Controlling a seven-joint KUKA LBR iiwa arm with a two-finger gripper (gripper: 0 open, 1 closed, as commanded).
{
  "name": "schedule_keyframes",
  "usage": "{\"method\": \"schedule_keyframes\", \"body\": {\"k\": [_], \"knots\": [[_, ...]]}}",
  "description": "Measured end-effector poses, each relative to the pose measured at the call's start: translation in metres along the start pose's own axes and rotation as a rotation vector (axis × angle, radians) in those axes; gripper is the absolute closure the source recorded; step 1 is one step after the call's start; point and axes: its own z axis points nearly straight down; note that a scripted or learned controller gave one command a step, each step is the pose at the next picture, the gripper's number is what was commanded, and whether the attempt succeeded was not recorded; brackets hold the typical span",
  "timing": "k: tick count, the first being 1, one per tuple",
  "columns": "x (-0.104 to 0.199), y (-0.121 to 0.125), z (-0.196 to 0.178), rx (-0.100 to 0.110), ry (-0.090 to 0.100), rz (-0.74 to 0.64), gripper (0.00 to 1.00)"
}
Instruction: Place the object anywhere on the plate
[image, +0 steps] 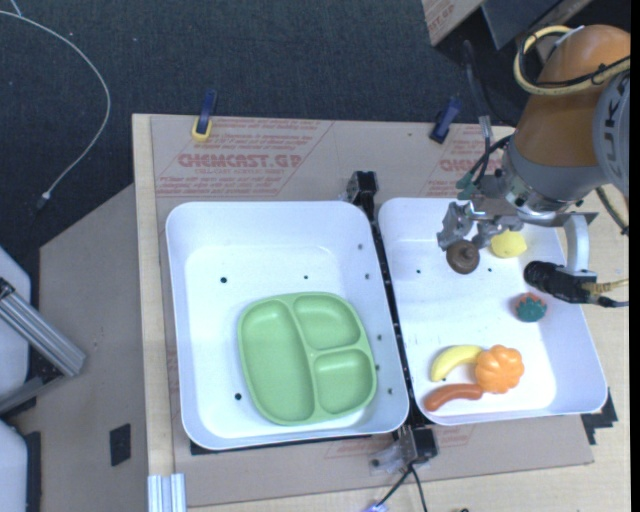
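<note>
Hand (462, 240) low over right bin (420, 300), near lemon (508, 244); grip state impossible to tell. Green plate (305, 357) bare in left bin (200, 300). Risk: nudging lemon aside, lifting away empty.

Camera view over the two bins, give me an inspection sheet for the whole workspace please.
Surface: two shallow white bins, left bin and right bin, on a cardboard sheet.
Job's things: green divided plate in the left bin, nothing on it.
Clutter: in the right bin, banana, orange pumpkin, sausage, yellow piece, small green and red piece.
Grippers: gripper low over the right bin's far end.
Cables: white cable on the dark floor, far left.
Surroundings: clamps on the sheet's far edge.
</note>
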Motion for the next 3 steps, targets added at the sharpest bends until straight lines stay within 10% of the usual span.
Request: {"method": "schedule_keyframes", "body": {"k": [3], "knots": [[0.153, 0.053, 0.017, 0.001, 0.0, 0.002, 1.0]]}}
